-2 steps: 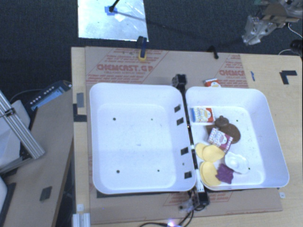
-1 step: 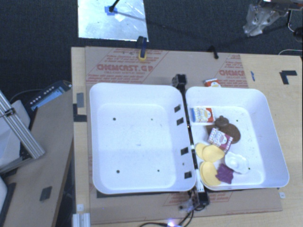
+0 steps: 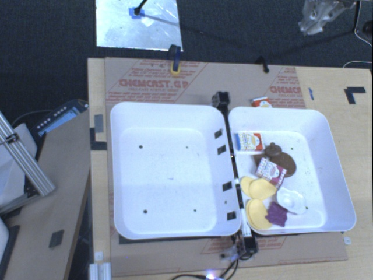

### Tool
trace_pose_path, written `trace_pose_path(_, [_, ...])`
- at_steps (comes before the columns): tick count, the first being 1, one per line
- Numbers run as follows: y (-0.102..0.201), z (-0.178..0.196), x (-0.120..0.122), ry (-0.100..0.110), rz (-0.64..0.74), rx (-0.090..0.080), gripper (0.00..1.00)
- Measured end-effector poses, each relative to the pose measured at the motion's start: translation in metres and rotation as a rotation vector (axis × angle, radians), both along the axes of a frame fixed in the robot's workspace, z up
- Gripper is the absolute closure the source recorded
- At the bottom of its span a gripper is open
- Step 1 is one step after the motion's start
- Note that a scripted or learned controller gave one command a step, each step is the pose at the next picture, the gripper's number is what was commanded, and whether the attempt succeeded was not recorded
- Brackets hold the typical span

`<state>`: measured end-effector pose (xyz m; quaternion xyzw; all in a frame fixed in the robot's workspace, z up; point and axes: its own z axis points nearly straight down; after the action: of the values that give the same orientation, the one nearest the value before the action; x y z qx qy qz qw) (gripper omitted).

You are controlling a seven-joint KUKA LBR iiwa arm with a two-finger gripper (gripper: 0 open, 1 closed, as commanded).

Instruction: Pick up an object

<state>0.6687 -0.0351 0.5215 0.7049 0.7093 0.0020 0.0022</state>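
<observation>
Lying in the right bin (image 3: 326, 127): two yellow pieces (image 3: 258, 199), two small cartons (image 3: 249, 141), one brown toy (image 3: 280, 157), one purple piece (image 3: 276, 214), one white piece (image 3: 290, 200); the gripper (image 3: 317, 13) hovers far right, finger state unclear.

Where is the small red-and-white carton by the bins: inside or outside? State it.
Outside. The small red-and-white carton lies on the cardboard, just beyond the right bin rim.

The setting is a robotics laboratory test cell. Two shallow white bins (image 3: 169, 112) sit side by side on a cardboard sheet (image 3: 157, 80) printed "CHEMCAST GP", which covers a bench (image 3: 96, 98). An aluminium extrusion frame (image 3: 23, 159), loose cables (image 3: 233, 37) and dark carpet (image 3: 46, 51) surround it.
</observation>
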Motion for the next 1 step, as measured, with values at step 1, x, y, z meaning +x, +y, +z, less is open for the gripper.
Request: trace_pose_path(1, [-0.1561, -0.0134, -0.0020, 0.004, -0.018, -0.005, 1.00])
